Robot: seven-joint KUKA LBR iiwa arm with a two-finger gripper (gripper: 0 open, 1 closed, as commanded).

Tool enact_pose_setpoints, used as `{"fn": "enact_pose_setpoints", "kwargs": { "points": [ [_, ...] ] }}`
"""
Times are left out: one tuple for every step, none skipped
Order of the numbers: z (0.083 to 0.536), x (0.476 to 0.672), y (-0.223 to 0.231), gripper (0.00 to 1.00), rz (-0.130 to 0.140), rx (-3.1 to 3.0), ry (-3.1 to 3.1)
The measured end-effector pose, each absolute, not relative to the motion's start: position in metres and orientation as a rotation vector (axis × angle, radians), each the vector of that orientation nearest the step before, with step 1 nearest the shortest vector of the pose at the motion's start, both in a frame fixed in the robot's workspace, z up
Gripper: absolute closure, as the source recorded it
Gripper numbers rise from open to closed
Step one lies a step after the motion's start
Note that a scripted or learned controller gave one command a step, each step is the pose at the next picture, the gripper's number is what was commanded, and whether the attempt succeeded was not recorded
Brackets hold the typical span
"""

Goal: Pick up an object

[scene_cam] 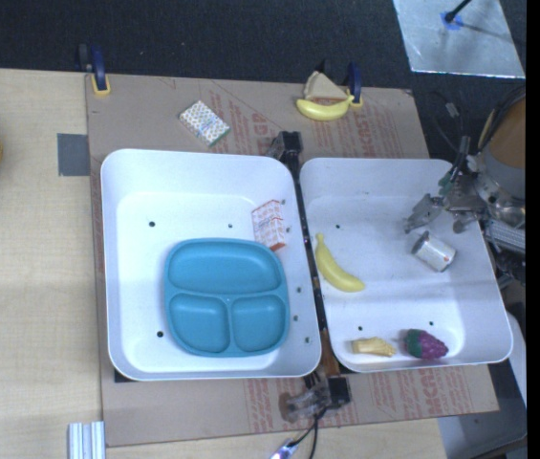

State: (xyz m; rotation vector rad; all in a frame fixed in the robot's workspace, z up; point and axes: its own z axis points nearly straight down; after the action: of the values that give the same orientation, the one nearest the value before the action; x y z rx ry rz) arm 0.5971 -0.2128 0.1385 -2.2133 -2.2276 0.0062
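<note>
Reaching in from the right, the gripper (pixel 434 216) hangs over the far right part of the right bin (pixel 394 175), its 2 fingers spread apart with nothing between them. A small silver cylinder (pixel 434 251) lies on its side just near of the fingertips, apart from them as far as the view shows. A yellow banana (pixel 334 267) rests along the left side of the same bin, and at the near edge sit a small yellow piece (pixel 373 348) and, to its right, a purple and green toy (pixel 424 344). In the left bin (pixel 121 256) a blue divided tray (pixel 226 295) with 3 compartments lies flat, and a small red and white packet (pixel 270 224) sits just beyond its far right corner. Outside the bins, on the far cardboard, lie a second banana (pixel 323 108) and a patterned square packet (pixel 204 121).
</note>
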Motion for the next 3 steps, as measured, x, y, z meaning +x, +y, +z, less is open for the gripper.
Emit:
{"fn": "enact_pose_setpoints", "kwargs": {
  "points": [
    [0.149, 0.597, -0.214, 1.0, 0.007, -2.213, -2.229],
    [0.149, 0.597, -0.214, 0.0, 0.007, -2.212, -2.229],
    [0.091, 0.627, -0.212, 0.0, 0.003, -2.217, -2.226]
  ]
}}
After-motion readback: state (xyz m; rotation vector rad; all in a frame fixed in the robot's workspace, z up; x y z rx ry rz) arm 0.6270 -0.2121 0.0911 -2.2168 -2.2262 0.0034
